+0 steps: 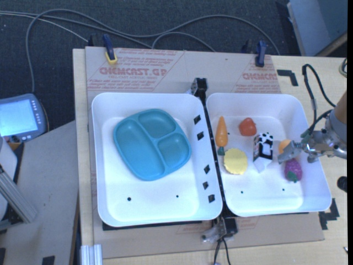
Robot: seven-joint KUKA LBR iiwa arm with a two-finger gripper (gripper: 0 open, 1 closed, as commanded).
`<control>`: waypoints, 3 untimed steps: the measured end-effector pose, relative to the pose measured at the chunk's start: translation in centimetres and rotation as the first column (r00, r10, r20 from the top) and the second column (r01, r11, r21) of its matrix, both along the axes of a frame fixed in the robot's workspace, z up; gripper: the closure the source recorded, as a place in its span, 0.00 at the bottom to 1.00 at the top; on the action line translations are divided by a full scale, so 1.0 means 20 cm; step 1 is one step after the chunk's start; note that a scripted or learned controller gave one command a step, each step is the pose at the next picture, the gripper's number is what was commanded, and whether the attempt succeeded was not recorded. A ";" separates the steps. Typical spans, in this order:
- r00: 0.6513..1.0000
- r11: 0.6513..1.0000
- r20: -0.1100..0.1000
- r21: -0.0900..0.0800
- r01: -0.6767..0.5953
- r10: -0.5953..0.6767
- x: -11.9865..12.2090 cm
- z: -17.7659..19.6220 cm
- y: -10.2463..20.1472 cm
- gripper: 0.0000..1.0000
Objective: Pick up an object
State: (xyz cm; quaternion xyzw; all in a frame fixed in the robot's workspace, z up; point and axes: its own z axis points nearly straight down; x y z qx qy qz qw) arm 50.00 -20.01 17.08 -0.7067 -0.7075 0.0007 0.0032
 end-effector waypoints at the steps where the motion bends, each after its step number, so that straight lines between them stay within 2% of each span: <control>1: 1.000 1.000 0.001 -0.001 0.002 -0.002 0.03 -0.25 -0.04 0.00; 2: 1.000 1.000 0.001 0.000 0.001 -0.001 0.02 -0.44 -0.04 0.00; 3: 1.000 1.000 0.006 -0.002 0.001 -0.001 0.03 -0.37 -0.04 1.00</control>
